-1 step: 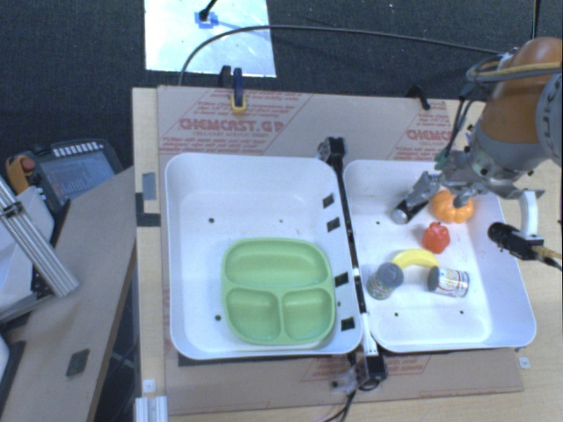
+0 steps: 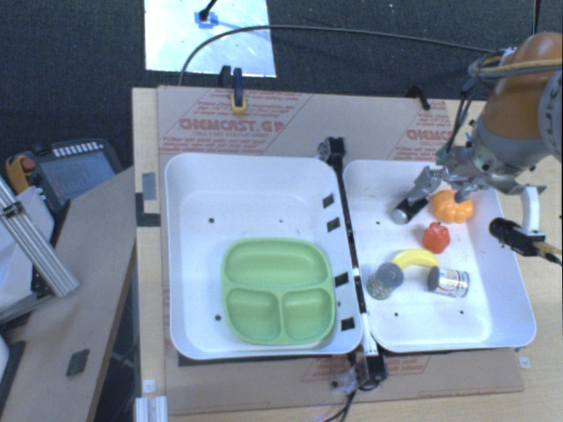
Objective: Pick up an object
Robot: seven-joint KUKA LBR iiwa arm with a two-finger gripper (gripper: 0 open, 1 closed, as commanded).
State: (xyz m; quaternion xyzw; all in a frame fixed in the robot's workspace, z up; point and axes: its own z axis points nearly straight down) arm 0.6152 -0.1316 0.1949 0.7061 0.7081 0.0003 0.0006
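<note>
Nearest the frame's bottom, the right bin (image 2: 506, 323) holds a small can (image 2: 449, 281) on its side, a grey round piece (image 2: 385, 278) and a banana (image 2: 415, 258), with a red pepper-like toy (image 2: 435, 236) just above them. Farther up, an orange pumpkin-like toy (image 2: 452, 206) sits directly under the gripper (image 2: 440, 192), slightly to its lower right. Whether the gripper is wide or narrow I cannot tell. The left bin (image 2: 193, 200) carries a green divided plate (image 2: 277, 290).

Setting: robotics lab | evidence: teach pendant (image 2: 77, 176) lay at frame left, aluminium rail (image 2: 31, 240) beside it, cabling (image 2: 352, 32) ran across top, cardboard sheet (image 2: 264, 117) sat under two bins (image 2: 255, 174)
</note>
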